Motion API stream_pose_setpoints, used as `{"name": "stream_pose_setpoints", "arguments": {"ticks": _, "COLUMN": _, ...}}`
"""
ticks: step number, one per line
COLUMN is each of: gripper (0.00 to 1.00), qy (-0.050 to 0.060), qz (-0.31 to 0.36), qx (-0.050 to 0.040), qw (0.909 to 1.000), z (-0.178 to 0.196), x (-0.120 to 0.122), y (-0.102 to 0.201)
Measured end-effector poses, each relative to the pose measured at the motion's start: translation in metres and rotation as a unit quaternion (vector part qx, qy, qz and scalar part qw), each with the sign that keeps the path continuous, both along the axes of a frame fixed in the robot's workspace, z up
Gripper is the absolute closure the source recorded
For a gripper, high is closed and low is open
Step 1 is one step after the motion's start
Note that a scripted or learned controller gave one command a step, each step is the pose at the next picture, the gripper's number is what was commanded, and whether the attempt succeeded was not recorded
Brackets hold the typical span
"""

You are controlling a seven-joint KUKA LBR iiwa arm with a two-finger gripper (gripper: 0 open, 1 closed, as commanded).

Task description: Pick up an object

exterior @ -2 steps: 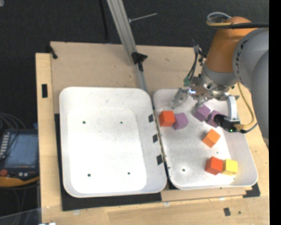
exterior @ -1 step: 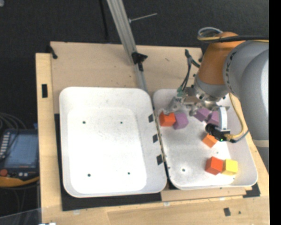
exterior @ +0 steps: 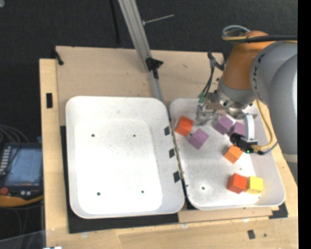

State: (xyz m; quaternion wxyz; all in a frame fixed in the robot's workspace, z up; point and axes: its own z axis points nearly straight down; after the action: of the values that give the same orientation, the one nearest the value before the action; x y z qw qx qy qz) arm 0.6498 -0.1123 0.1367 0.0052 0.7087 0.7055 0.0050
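Blocks scattered in right bin, gripper low among them

Blocks, seven or so, lie in the right bin (exterior: 269,191). Orange block (exterior: 184,125) sits at the bin's upper left, near the divider. Purple block (exterior: 199,138) lies just beside it, lower right. A second purple block (exterior: 224,124) sits further right, close under the wrist, with a third purple block (exterior: 239,128) partly hidden next to it. Small orange block (exterior: 232,154) lies mid-bin, tilted. At the lower right, a red-orange block (exterior: 238,183) touches a yellow block (exterior: 255,184).

Gripper (exterior: 203,115) is down in the upper part of the right bin, between the orange block and the second purple block. Fingers too small and shadowed to read; cannot tell how wide they stand or whether anything is between them.

Arm (exterior: 280,82) comes in from the right, orange band (exterior: 241,61) above the wrist, cables looping down beside it.

Left bin (exterior: 114,154) sits alongside, white, with four dark dots on its floor. A metal pole (exterior: 137,32) slants up from between the bins. A handheld control screen (exterior: 18,173) lies off the bench's left edge.
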Motion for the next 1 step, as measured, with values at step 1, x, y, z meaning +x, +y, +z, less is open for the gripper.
{"name": "stream_pose_setpoints", "arguments": {"ticks": 1, "gripper": 1.0, "qy": 0.003, "qz": 0.003, "qx": -0.0004, "qw": 1.0, "z": 0.0547, "x": 0.012, "y": -0.0007}}
